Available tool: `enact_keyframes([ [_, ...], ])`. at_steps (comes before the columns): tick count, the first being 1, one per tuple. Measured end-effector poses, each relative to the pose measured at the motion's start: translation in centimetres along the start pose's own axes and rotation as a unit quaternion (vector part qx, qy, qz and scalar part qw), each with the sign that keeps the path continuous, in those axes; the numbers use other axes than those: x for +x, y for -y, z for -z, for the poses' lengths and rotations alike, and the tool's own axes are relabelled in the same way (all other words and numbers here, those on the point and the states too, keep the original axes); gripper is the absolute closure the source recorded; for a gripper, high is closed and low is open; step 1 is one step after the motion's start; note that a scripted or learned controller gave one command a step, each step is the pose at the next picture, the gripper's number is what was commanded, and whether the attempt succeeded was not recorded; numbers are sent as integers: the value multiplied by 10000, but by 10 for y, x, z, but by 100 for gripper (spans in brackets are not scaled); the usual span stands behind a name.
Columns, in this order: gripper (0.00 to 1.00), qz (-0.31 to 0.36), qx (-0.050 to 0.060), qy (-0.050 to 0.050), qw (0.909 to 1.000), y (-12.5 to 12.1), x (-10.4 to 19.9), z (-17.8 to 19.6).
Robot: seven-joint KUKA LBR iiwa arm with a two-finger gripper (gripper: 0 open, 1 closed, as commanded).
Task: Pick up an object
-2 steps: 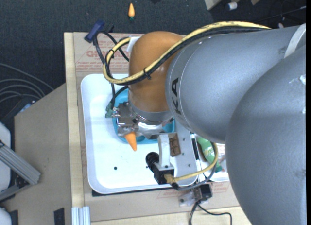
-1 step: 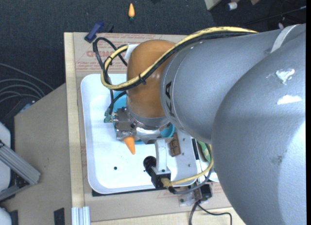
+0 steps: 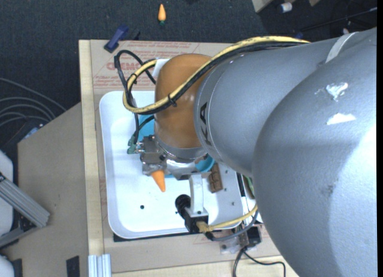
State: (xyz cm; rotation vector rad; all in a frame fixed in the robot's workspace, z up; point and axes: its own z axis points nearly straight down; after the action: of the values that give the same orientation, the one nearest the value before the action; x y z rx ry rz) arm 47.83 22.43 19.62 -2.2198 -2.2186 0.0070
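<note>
A small orange carrot-shaped object [image 3: 158, 180] lies in the left white bin [image 3: 119, 168], its tip pointing toward the bin's front. My gripper [image 3: 153, 165] hangs straight down over the bin, right above the carrot's upper end. The orange band and grey wrist hide most of it from this camera. A teal object [image 3: 207, 164] and a brown object [image 3: 214, 179] peek out from under the arm to the right of the carrot. Whether the carrot is touched or held is hidden.
The big grey arm [image 3: 287, 150] covers the right bin and much of the bench. A yellow-and-black cable [image 3: 134, 87] loops over the left bin's back. On the dark floor beyond the bench lie a second small carrot [image 3: 161, 13] and a blue piece [image 3: 115, 39].
</note>
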Motion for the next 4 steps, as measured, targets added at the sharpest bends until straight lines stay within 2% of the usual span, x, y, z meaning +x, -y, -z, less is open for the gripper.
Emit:
enact_keyframes([
  [1,100,3,-21,-6,10000,-1,0,8],
  [2,100,3,-23,-5,10000,-17,0,10],
  [4,100,3,-6,-2,10000,0,0,18],
])
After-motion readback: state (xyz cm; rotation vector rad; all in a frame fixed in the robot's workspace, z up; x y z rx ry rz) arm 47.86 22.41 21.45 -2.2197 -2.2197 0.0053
